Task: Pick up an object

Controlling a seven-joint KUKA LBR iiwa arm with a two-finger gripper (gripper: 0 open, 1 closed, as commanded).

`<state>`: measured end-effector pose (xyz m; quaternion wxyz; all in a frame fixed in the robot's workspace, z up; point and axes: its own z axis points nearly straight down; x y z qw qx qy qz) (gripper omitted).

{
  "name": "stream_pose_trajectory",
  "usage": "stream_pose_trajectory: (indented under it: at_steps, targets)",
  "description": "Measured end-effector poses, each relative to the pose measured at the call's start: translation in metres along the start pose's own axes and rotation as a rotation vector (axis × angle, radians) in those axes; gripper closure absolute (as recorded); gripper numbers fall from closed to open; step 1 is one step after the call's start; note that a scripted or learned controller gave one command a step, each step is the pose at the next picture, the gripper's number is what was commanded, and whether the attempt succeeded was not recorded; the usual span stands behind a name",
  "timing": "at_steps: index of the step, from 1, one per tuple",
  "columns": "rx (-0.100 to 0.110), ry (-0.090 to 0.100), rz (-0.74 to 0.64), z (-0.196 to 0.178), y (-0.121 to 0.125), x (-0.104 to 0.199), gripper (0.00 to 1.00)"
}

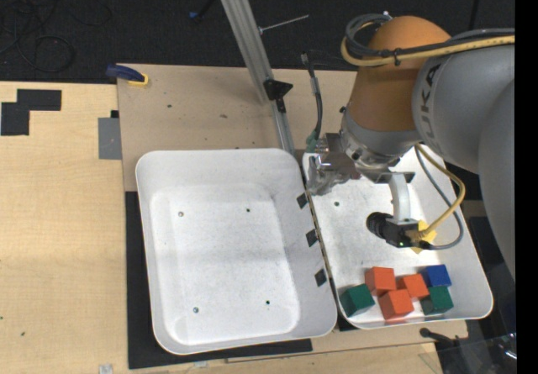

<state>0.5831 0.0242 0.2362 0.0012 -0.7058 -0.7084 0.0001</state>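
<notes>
Gripper (322, 169): hangs on the grey arm (471, 103) over the far left corner of the right bin (353, 234), just beside the rim that meets the left bin (218, 238); whether it is open or closed cannot be told from this view; it is well apart from the blocks
Blocks: six small cubes crowded in one cluster along the near edge of the right bin, toward its near right corner
Orange blocks (395, 303): three, in the middle of the cluster, touching one another; one sits at the far side, one to its right, and one nearest the bin's near rim
Green blocks (357, 298): two dark green cubes, one at the left end of the cluster against the orange ones, the other at the right end by the near right corner
Blue block (437, 275): one, at the cluster's far right, just beside the right-hand green cube and the right-hand orange one
Black clips (312, 238): three small ones spaced along the seam between the two bins
Bench (193, 112): pale wood, bearing both bins side by side
Metal rail (244, 19): a long grey bar slanting from beyond the bench's far edge down to the seam between the bins
</notes>
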Motion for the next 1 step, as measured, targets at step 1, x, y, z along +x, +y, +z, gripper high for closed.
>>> stream_pose_trajectory:
  at_steps: [1]
  targets:
    - [0.001, 0.001, -0.001, -0.0003, 0.0096, 0.0614, 1.0]
